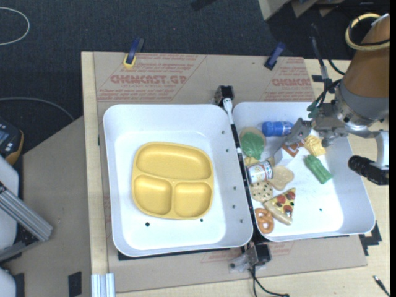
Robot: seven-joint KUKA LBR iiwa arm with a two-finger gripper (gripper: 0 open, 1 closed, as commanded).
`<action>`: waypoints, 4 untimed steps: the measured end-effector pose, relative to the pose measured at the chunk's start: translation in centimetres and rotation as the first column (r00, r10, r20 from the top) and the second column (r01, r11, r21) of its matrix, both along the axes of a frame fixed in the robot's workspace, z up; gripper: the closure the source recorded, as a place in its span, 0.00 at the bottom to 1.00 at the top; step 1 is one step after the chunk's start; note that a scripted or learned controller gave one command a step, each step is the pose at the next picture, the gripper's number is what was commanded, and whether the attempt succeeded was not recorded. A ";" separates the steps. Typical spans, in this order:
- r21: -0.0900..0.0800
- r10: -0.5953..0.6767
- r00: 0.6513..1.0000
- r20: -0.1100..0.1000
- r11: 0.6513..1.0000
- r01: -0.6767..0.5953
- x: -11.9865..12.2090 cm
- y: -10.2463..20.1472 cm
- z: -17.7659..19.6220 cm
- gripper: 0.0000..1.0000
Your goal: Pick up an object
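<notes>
tool [307,135] hangs low over the right bin [352,215], up near its far side, and whether it's apart or together, can't tell from this angle. right beside it sit an orange-brown piece [292,147] and a yellow piece [314,145]. same bin holds a blue bottle [276,128], a green round toy [252,145], a green stick [318,169], a small can [260,172], a pizza slice [283,206] and a pretzel [264,219]. left bin [117,166] carries a yellow divided tray [173,179].
</notes>
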State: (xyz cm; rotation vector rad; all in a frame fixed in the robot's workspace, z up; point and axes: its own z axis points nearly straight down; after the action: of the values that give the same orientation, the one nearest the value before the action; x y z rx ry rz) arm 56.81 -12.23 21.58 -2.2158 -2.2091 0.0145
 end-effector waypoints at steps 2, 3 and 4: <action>-0.001 0.002 1.000 0.010 1.000 -0.002 0.5 -0.3 -5.5 0.00; -0.001 0.002 1.000 0.009 1.000 -0.002 -0.1 -0.4 -9.8 0.00; -0.008 0.000 1.000 0.021 1.000 0.000 0.1 -0.7 -12.8 0.00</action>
State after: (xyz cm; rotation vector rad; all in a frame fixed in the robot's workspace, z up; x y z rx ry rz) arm 56.92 -12.90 8.80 -2.2296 -2.2237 0.0002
